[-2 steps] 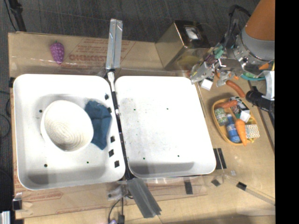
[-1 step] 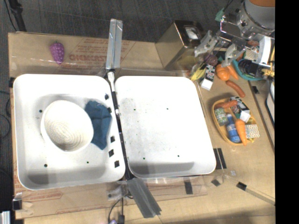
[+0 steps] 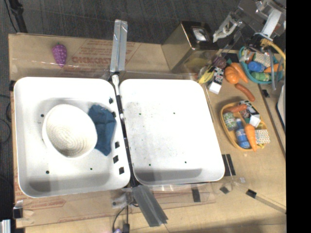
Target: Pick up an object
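Observation:
In the left bin [image 3: 29, 178] lies a round white woven dome [image 3: 70, 130]. A crumpled blue cloth [image 3: 103, 127] rests against its right side, close to the divider between the bins. The right bin [image 3: 194, 154] shows its white, lightly speckled floor. My gripper [image 3: 224, 29] hangs high at the top right, outside both bins, above a brown box and well away from the dome and the cloth. It holds nothing that I can see.
A purple grape-like toy [image 3: 60, 54] lies on the cardboard behind the left bin. A brown box [image 3: 189, 45] stands behind the right bin. Two baskets of small colourful toys [image 3: 244, 126] [image 3: 257, 64] sit right of the bins.

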Available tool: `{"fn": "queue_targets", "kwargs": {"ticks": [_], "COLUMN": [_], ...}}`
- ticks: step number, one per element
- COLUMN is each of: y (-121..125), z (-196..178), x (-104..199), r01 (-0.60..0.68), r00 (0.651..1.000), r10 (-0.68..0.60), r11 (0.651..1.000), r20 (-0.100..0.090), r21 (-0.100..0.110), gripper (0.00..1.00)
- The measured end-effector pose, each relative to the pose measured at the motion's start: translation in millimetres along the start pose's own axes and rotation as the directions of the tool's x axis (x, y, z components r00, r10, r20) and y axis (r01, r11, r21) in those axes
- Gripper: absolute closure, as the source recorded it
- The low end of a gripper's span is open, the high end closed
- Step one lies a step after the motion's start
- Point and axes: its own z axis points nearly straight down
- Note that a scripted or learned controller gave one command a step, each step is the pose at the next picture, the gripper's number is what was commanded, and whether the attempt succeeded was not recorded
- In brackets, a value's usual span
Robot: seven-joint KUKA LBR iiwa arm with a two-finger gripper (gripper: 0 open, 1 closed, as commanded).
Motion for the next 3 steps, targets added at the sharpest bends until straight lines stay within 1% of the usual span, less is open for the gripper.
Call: {"fn": "queue_targets", "kwargs": {"ticks": [1,2,3], "y": [-4,1,1], "z": [56,1,56], "x": [-2,-1,-8], "r01": [0.165,0.055,0.135], "r00": [0.986,0.998,0.991], "r10": [-0.165,-0.055,-0.135], "r11": [0.986,0.998,0.991], "r20": [0.001,0.0,0.001], "r21": [0.003,0.001,0.002], "gripper": [0.0,0.0,0.0]}}
